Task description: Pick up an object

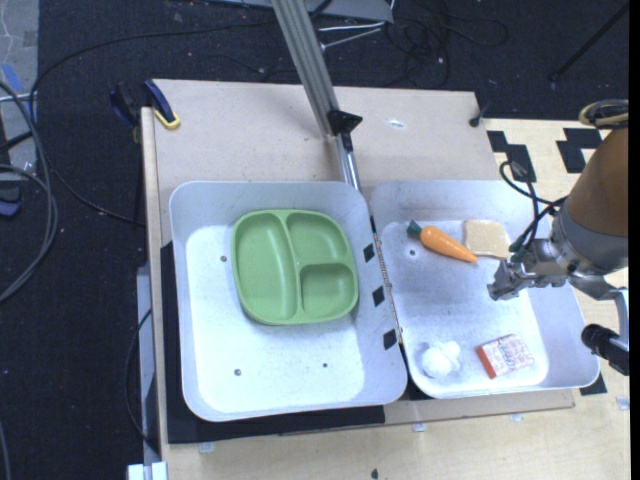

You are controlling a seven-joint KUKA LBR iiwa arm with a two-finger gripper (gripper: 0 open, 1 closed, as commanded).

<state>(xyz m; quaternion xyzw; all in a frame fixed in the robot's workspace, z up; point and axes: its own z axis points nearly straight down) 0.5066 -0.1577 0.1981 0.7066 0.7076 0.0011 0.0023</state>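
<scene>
Orange plastic carrot (447,244) lies at eleven o'clock in the right white bin (560,368). Our tool (503,285) hovers at its four o'clock, approaching with nothing held; its opening we cannot tell. Next we must centre over it and descend.
</scene>
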